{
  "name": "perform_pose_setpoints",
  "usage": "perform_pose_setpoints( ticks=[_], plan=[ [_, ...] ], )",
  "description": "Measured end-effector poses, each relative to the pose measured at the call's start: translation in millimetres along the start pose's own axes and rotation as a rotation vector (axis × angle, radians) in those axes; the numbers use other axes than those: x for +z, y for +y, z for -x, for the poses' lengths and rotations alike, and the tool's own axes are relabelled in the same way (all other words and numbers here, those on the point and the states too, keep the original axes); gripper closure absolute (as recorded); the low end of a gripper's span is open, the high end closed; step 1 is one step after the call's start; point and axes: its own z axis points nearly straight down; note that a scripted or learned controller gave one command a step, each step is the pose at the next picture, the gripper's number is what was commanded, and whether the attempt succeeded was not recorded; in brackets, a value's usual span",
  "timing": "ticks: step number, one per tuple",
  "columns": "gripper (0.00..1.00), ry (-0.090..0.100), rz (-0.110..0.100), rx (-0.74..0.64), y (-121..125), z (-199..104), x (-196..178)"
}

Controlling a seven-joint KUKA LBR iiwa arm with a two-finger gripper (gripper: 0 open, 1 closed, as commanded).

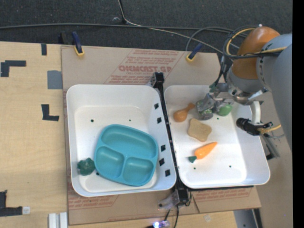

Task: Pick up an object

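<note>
Carrot (pixel 205 150) and bread slice (pixel 199 129) are noted in the right bin (pixel 247 172). The gripper (pixel 209 106) is lowered beside a green object (pixel 224 109); jaw state cannot be told. Crowding could cause a missed, glancing grasp.

A cardboard sheet (pixel 142 68) with red printing lies under the bins, covering much of the pale wooden surface (pixel 28 141). Left of the cardboard sheet, black tape marks (pixel 47 112) dot the wood. Beyond its far edge runs dark carpeted floor (pixel 57 6), crossed by thin black cables (pixel 118 4). Two blue-and-yellow clamps (pixel 77 44) pin that far edge.
</note>
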Motion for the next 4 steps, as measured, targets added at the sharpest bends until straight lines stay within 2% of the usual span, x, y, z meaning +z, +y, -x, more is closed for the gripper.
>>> perform_pose_setpoints(
  ticks=[1, 3, 4],
  plan=[
    [1.00, 0.003, 0.003, 0.002, -1.9, 3.9, -62.2],
    [1.00, 0.003, 0.002, 0.000, 2.0, 1.4, -139.5],
    [1.00, 0.003, -0.003, -0.002, -3.8, -41.1, -134.1]
  ],
)
